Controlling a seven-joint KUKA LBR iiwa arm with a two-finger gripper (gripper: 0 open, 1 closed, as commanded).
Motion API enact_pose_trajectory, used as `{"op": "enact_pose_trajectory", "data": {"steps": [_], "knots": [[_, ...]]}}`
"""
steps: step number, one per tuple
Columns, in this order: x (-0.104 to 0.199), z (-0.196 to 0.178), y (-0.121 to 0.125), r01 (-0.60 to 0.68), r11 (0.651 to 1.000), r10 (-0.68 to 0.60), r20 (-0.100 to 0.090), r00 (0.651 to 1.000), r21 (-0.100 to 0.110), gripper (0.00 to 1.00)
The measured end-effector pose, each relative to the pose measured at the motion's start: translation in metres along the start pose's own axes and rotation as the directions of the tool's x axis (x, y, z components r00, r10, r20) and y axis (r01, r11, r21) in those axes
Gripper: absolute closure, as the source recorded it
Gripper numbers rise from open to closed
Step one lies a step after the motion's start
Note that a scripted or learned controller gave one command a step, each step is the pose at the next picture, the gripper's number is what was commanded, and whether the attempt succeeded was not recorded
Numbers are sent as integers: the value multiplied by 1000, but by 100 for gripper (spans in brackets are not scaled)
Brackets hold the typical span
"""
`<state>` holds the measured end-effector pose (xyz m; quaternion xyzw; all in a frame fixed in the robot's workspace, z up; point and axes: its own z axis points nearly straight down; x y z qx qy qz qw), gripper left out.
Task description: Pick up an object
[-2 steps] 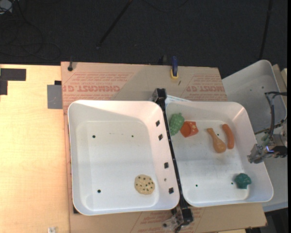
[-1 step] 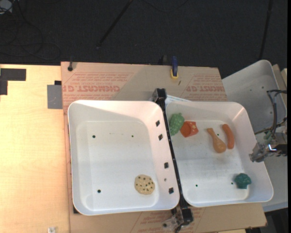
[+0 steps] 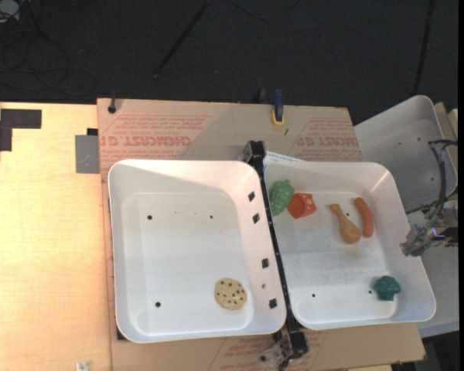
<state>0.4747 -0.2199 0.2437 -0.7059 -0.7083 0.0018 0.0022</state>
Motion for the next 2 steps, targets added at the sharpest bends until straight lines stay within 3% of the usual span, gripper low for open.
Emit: {"op": "enact_pose_trajectory", "data": {"steps": [2], "knots": [[-2,-19,0,10,1000,-10,0,1000,1,100]]}}
